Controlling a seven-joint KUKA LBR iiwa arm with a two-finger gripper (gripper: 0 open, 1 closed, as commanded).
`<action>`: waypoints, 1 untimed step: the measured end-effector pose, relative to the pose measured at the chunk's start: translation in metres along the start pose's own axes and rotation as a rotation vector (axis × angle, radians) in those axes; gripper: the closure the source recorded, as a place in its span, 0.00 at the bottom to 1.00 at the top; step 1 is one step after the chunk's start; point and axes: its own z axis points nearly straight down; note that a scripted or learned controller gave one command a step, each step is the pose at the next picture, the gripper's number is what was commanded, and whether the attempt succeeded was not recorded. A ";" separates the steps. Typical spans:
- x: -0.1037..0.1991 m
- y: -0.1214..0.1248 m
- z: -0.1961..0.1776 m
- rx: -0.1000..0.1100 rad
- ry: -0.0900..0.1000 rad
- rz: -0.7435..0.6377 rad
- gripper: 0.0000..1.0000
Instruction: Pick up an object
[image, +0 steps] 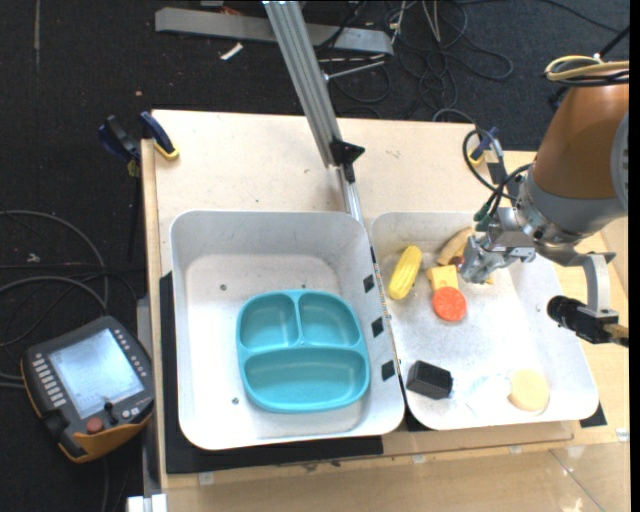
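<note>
While the grey arm is reaching in from the right over the counter, its gripper is hanging low over the far part of the right bin, and whether it is released or clenched cannot be told from this angle. Just beside the gripper, a small yellow block is lying next to a red round piece, the two looking as if they are touching. A yellow corn cob is lying slantwise near the bin's left wall, a little apart from the block. A tan piece is peeking out behind the gripper, too hidden to identify. Toward the near side of the same bin, a black block is sitting by the left wall, and a pale yellow round object is resting near the right corner, well apart from it. In the left bin, a teal divided plate is lying flat.
</note>
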 end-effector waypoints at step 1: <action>0.042 0.012 0.001 -0.001 0.000 0.000 1.00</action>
